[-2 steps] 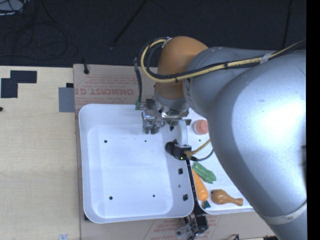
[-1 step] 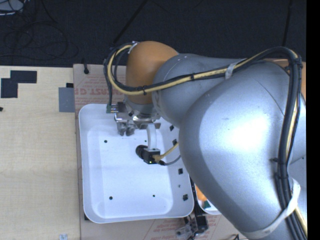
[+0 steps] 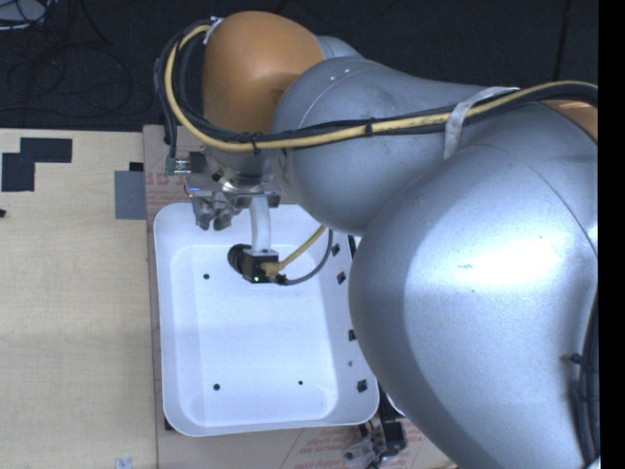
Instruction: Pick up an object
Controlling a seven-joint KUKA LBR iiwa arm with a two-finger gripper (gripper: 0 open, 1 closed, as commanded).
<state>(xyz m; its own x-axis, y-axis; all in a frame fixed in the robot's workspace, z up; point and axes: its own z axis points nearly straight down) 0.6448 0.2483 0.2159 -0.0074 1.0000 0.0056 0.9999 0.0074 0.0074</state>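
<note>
The large grey, glossy robot arm (image 3: 469,262) with a rounded orange band (image 3: 256,66) above its wrist is seen reaching in from the right and covers much of the scene. Beneath it lies the pale wooden bench board (image 3: 68,311), on which a grey square patch (image 3: 129,193) is stuck. A shallow white plastic bin (image 3: 176,360) with rounded corners is set just beside the board's edge.

The metal two-finger gripper (image 3: 217,213) is held over the bin's far left corner, close to the rim. Whether it is wide or narrow cannot be told, and nothing is seen held in it.

Which thing is to be picked cannot be settled. The only candidate is a small dark lump with a green light (image 3: 250,262), low over the far part of the bin floor. A yellowish cable (image 3: 303,252) runs up from it, so it is judged more likely to belong to the tool than to be loose.

A closure on nothing is the main risk, since the gripper is placed at a corner where no object is made out. The rim could also be struck if a descent is made so near the wall.

One arm, one gripper, one white bin, one grey patch and one dark lump are counted. Three small dark dots (image 3: 217,387) are counted on the bin floor.
</note>
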